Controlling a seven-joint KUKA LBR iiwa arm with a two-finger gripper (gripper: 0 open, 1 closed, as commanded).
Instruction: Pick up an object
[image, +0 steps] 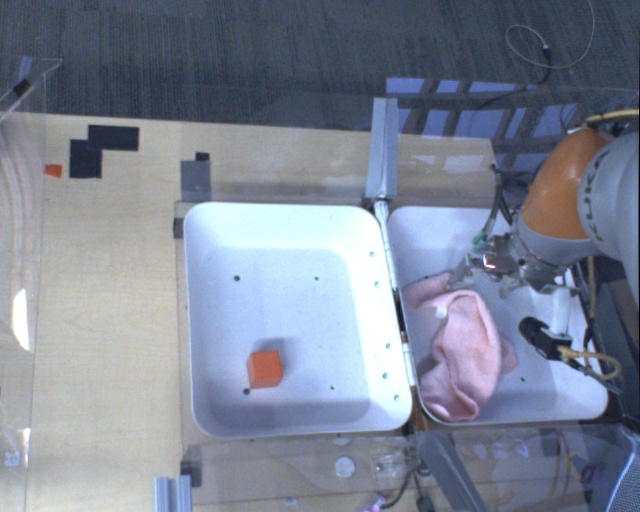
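Camera view is showing the gripper (492, 262) hovering over the right bin (590, 400), near a pink cloth (467, 350) lying inside; its opening cannot be told. An orange block (265, 369) is sitting in the left bin (280, 235).

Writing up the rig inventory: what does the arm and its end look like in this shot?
The arm has a rounded grey shell with an orange band above the wrist. Below that, the gripper is a cluster of grey metal and dark parts with a small reddish spot on it. Thin dark cables run along the wrist. A black part sits lower on the assembly. The jaws themselves are too small to make out.
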